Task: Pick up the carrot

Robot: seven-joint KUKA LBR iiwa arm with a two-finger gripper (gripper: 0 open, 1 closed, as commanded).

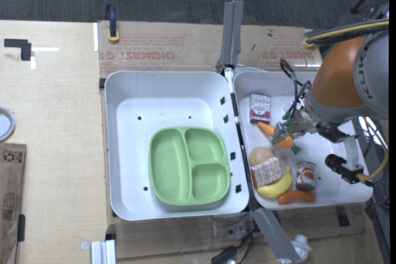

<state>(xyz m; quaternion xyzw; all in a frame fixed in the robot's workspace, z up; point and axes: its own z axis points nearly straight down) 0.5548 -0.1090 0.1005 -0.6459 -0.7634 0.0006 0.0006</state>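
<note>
The carrot (266, 128) is orange with a small green top. It lies at a slant in the middle of the right bin (346, 195), its tip pointing up and left. My gripper (284, 133) is down over the carrot's middle, so part of the carrot is hidden. Another orange stretch of it shows just below the gripper, toward the green end. The grey arm with its orange band (337, 80) comes in from the right above the bin.
Around the carrot in the right bin are a red-and-white packet (260, 108), a round bun (260, 154), a small box (266, 171), a banana (278, 186), a can (305, 175) and an orange-red sausage-like item (296, 196). The left bin (124, 133) holds a green divided plate (189, 165).
</note>
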